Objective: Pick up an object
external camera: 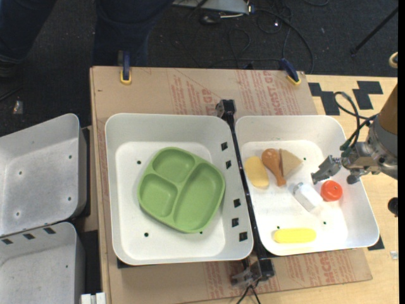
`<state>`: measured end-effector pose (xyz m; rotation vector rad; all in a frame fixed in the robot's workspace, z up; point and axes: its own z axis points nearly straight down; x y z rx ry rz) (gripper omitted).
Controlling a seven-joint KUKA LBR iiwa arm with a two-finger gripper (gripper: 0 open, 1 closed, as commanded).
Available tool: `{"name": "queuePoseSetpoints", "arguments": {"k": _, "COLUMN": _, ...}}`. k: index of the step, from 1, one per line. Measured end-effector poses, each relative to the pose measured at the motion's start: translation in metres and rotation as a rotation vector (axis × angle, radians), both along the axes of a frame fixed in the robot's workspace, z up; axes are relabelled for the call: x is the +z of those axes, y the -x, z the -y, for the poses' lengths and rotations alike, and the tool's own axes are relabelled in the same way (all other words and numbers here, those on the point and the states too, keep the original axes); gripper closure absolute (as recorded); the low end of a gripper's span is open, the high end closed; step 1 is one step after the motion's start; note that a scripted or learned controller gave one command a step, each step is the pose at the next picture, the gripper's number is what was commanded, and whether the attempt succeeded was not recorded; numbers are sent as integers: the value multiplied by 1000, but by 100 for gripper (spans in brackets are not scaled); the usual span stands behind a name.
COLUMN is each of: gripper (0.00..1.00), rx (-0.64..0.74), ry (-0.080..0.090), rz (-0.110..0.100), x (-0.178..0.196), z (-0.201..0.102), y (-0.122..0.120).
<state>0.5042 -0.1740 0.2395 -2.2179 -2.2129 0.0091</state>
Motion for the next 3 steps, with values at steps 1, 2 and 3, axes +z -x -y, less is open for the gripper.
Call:
{"name": "queuePoseSetpoints", "arguments": {"k": 1, "gripper": 0, "rx": 3, "ry": 2, "rz": 9, "x": 5, "z": 0, "y": -2}}
{"name": "queuePoseSetpoints", "arguments": {"k": 2, "gripper": 0, "rx": 1, "ry": 0, "rz": 5, "x": -50, "z": -9, "y": 5}}
{"name": "queuePoseSetpoints", "arguments": {"k": 3, "gripper": 0, "rx": 1, "ry": 0, "rz": 5, "x": -93, "z": -12, "y": 5}}
